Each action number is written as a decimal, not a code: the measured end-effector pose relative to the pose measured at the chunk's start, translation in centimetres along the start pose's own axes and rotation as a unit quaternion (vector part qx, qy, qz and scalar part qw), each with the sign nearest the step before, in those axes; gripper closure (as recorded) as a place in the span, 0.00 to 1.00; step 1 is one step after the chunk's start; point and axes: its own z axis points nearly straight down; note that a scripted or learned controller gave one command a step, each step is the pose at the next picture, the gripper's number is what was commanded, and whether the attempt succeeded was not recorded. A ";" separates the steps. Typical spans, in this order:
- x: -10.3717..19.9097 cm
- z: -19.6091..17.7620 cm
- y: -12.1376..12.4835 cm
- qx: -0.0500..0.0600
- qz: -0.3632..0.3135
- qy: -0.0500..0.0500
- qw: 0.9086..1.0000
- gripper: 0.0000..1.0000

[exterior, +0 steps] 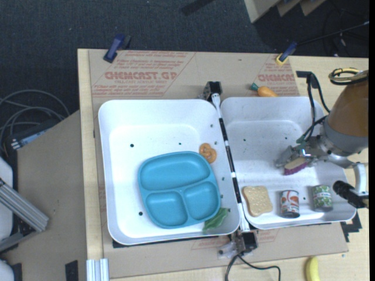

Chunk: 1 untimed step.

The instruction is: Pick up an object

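Currently, nearest along the right bin's [266,111] front edge sit a slice of toast [257,199], a red-labelled can [288,203] and a green-labelled can [321,196], left to right. In the left bin [117,133], a blue divided plate [177,188] lies near, a green leafy item [215,220] at its near right corner and a small pretzel [207,152] just beyond it. Farther in the right bin, my gripper [295,158] is closed on a purple object [294,165], held between my fingers above the bin floor.
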 end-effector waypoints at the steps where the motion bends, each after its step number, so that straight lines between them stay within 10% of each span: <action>1: 0.0 -1.3 0.3 -0.005 0.000 -0.002 1.000 1.00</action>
